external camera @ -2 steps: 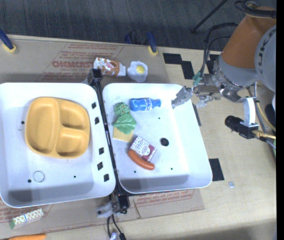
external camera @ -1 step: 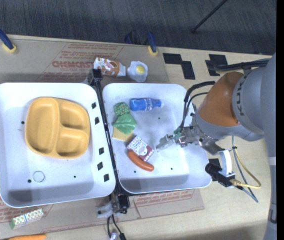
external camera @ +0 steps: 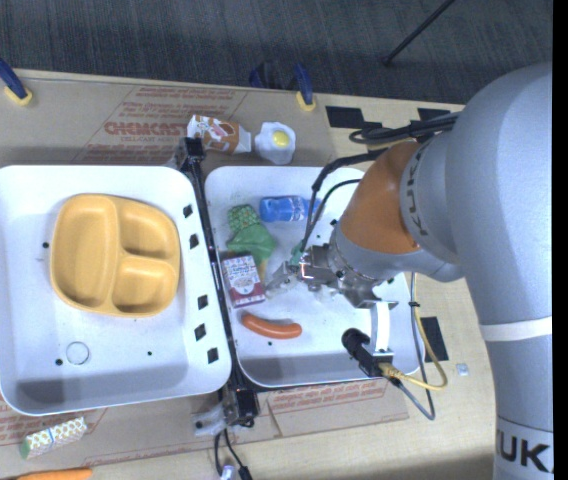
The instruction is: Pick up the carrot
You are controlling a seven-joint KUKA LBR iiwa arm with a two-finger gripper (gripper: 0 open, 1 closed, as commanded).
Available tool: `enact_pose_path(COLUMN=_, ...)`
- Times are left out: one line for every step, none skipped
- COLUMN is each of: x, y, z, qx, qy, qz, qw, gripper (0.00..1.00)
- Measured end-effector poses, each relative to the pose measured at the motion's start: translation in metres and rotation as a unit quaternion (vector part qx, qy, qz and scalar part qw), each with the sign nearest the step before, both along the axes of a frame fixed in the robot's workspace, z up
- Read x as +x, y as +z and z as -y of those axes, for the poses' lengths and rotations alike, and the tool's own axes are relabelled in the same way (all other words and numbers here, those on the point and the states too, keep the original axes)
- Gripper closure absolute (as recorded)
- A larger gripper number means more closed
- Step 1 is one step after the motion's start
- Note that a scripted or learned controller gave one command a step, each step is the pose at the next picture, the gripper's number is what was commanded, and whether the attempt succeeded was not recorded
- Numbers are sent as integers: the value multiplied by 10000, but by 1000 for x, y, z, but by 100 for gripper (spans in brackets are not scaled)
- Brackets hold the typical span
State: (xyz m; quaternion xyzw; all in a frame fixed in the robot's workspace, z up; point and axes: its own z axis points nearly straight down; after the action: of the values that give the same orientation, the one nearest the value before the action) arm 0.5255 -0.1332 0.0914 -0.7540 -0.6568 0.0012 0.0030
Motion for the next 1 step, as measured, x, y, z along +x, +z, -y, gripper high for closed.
enact_pose_path(x=-30, y=2, z=-30, qx=-109, qy=-528, qz=58, qw=9985, gripper=0)
